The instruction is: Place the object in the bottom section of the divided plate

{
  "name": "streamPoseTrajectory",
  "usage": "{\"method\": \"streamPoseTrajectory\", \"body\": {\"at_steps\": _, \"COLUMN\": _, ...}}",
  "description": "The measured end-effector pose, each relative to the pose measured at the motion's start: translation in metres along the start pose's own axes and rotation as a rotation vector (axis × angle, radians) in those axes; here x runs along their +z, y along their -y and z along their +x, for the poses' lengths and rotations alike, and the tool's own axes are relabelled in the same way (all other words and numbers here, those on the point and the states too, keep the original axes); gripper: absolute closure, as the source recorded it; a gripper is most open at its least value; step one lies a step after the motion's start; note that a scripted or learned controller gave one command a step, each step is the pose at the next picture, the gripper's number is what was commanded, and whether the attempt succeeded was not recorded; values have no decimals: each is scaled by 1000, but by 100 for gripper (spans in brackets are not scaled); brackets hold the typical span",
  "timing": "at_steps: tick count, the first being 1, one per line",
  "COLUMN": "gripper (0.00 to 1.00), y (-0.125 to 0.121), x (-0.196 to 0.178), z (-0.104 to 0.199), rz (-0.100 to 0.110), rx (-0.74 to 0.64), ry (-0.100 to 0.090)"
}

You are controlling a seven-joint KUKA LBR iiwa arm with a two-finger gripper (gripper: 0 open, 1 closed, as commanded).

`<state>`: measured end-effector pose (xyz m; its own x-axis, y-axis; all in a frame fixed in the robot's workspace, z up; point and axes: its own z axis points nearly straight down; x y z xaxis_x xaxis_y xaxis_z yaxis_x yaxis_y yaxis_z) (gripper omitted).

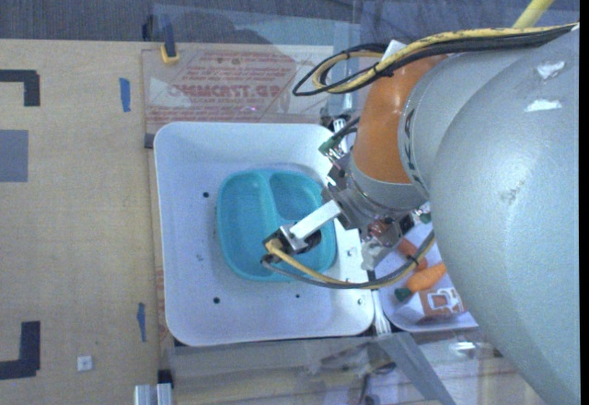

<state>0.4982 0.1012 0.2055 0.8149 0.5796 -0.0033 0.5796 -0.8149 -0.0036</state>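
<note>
A teal divided plate (247, 219) lies in the middle of the left white bin (184, 210); the sections that I can see hold nothing. My gripper (373, 242) hangs over the seam between the two bins, just right of the plate's right rim, and the wrist hides much of it. I see nothing held in it. An orange carrot-like object (426, 281) lies in the right bin just below and to the right of the gripper. The arm covers the plate's right edge.
The right bin (405, 316) is mostly hidden under the grey arm. A white and orange packet (442, 302) lies beside the orange object. A clear panel with red lettering (230, 86) sits behind the left bin.
</note>
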Motion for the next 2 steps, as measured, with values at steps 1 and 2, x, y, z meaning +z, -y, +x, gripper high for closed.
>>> {"method": "streamPoseTrajectory", "body": {"at_steps": 1, "gripper": 0, "y": 9, "x": 53, "z": -17, "rz": 2, "rx": -353, "ry": -1}}
{"method": "streamPoseTrajectory", "body": {"at_steps": 2, "gripper": 0, "y": 63, "x": 4, "z": 21, "rz": -3, "rx": -528, "ry": -2}}
